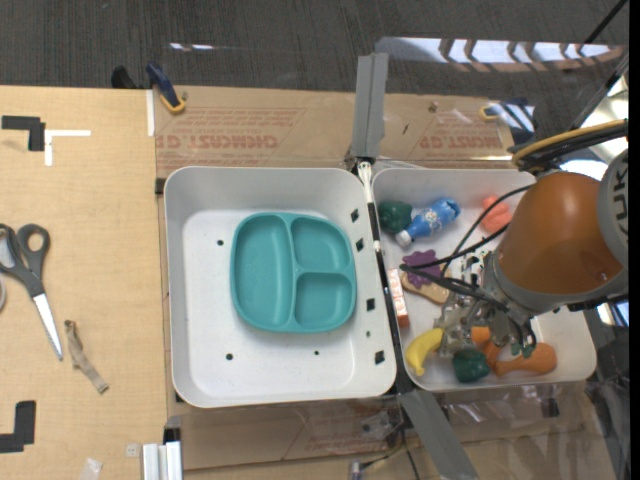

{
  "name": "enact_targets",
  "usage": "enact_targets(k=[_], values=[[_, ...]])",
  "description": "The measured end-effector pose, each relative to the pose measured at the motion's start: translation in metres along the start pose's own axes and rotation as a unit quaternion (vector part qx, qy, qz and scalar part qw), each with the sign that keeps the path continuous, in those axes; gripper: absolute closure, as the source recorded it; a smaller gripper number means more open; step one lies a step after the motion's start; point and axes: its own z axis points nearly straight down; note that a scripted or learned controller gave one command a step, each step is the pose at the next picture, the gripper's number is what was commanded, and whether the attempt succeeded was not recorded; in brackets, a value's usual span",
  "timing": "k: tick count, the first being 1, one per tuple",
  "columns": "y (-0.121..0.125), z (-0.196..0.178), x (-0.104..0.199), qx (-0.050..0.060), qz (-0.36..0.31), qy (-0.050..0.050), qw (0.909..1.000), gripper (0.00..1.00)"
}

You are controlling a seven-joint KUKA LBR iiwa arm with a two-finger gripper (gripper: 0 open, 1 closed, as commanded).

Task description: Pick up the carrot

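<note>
One gripper [478,333] is hovering low over the carrot [528,360] in the right bin [575,373], jaw state unclear, beside a banana [424,350].

Teal tray [294,272]; white bins [190,298]; carrot [528,360] prob. orange.

Floor: I see dark ribbed carpet [250,18] across the top of the frame.
Bench: I see light wood [75,268] at left, scissors [30,278] lying on it.

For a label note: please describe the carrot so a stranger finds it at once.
Look in the right bin, at its near right corner under the gripper. The carrot lies there, orange and long, beside a dark green toy and a yellow banana.
</note>
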Motion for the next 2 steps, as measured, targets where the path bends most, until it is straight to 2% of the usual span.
enact_targets(k=[1, 2], values=[[0.06, -0.091, 0.006, 0.0, -0.129, 0.0, 0.9916, 1.0], [-0.015, -0.013, -0.034, 0.0, -0.116, 0.001, 0.9932, 1.0]])
